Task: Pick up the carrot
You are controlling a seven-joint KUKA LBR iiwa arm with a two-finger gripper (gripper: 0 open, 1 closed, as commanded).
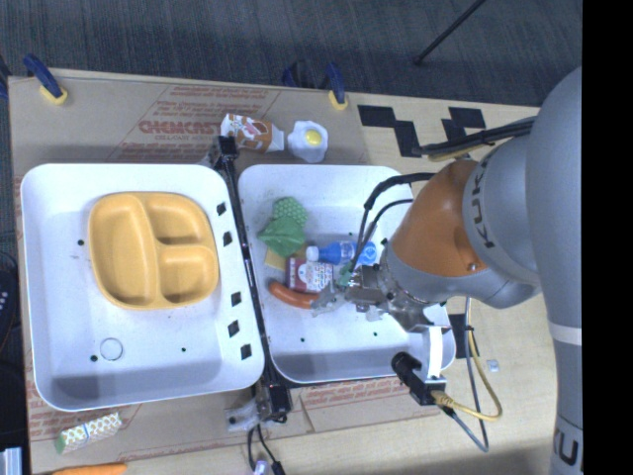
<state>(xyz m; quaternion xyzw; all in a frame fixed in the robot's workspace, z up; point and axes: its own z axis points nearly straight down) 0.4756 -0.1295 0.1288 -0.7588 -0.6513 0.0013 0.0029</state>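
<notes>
Your gripper (pixel 348 295) is buried under the wrist and orange band — you can't tell how it stands. The carrot (pixel 293 295) lies in the right bin (pixel 326 364), just left of the gripper, partly crowded by a small carton (pixel 309 273). Two white bins sit on cardboard; the left bin (pixel 49 265) holds one yellow tray (pixel 153 247). Beyond — dark carpet.

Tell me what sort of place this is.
Most likely a robotics lab test bench, not a kitchen. Two white bins sit on clamped cardboard, a grey and orange arm reaches into the right one, and toy food such as a carrot lies there.
</notes>
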